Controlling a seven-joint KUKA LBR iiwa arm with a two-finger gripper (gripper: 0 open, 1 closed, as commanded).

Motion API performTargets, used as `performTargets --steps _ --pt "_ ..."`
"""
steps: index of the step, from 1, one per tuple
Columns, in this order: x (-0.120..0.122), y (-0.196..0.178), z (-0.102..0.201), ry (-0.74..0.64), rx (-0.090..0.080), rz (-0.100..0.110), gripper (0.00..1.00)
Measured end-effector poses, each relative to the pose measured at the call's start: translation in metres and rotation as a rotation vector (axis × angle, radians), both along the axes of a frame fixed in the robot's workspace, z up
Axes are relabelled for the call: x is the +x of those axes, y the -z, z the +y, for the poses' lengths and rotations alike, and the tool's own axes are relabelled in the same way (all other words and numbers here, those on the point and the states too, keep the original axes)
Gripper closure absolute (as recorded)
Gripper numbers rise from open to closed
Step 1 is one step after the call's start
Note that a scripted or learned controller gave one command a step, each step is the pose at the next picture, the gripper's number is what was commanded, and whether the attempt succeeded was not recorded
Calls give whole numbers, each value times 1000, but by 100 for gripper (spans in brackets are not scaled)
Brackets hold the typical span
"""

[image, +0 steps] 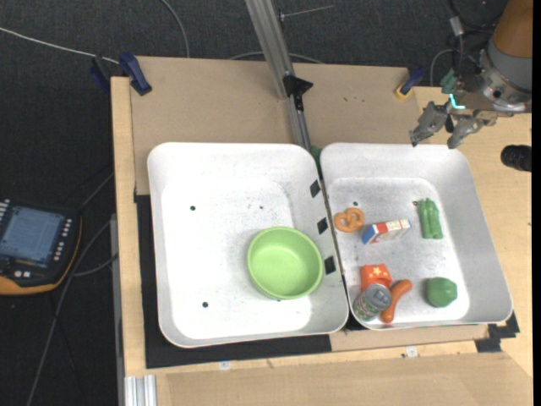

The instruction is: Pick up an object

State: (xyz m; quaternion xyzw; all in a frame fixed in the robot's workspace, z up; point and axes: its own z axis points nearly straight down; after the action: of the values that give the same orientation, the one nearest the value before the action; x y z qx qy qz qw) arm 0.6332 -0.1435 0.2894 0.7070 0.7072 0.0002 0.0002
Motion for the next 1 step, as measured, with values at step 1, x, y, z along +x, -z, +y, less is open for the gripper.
performTargets --steps 1 --pt "0 0 0 0 0 0 0"
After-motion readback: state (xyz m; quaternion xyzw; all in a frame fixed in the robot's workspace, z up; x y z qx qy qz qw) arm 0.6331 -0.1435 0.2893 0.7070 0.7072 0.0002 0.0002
